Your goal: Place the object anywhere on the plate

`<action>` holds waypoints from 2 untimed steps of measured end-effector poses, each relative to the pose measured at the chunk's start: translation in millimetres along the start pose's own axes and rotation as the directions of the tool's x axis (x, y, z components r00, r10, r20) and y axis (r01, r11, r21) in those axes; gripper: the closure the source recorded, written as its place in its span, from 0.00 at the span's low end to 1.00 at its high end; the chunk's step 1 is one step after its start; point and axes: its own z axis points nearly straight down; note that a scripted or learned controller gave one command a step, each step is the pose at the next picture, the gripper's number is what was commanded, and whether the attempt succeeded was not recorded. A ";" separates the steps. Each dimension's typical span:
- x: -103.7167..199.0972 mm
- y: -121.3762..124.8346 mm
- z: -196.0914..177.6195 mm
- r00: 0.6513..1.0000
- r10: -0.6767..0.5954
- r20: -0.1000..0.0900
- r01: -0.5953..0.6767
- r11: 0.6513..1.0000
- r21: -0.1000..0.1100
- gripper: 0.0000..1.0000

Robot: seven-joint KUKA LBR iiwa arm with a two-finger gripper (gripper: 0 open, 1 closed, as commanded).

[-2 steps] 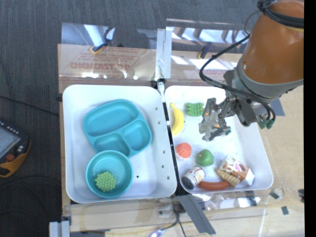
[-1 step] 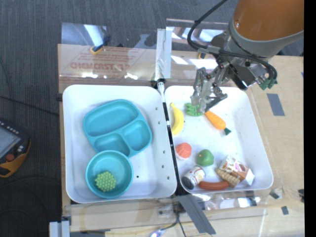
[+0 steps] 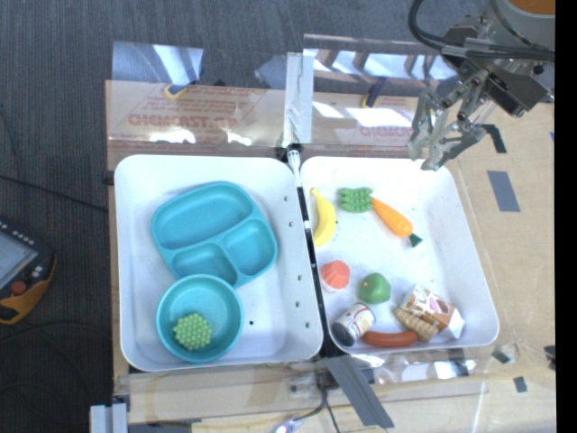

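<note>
— Which toy meant as the object?
— Cannot tell. None clamped. Fingers [image 3: 421, 144] of the gripper [image 3: 431, 159] apart, nothing between them, hanging over the far rim of the right bin [image 3: 475, 242].

— Looks of the candidates, then?
— Closest: an orange carrot [image 3: 393, 216] with a green tip, lying at a slant. Beside it a lumpy green leafy vegetable [image 3: 355, 199] and a yellow banana [image 3: 323, 219] against the bin's inner wall.

— Placed how from the fingers?
— All 3 nearer the camera than the fingertips and toward the view's left of them. Carrot near, not touching. Banana farthest of the 3.

— Further from the fingers?
— A round orange-red fruit [image 3: 335, 274], a round green fruit [image 3: 374, 288], a small can [image 3: 353, 320] on its side, a red sausage [image 3: 389, 338] touching the can, and a tan waffle-patterned packet [image 3: 426, 312] just above the sausage. All well apart from the fingertips, at the bin's near end.

— And the plate?
— Teal plate [image 3: 216, 233] with 3 compartments, in the left bin [image 3: 126, 242], far to the view's left of the fingers. Nothing on it.

— Anything else in that bin?
— 1 teal bowl [image 3: 216, 298], touching the plate's near edge, holding a bumpy green ball [image 3: 192, 331].
</note>
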 end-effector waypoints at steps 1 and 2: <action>-47.1 18.2 22.9 0.848 -0.530 0.001 0.530 0.848 -0.004 1.00; -31.1 13.4 1.0 0.459 -0.888 0.004 0.888 0.459 -0.003 1.00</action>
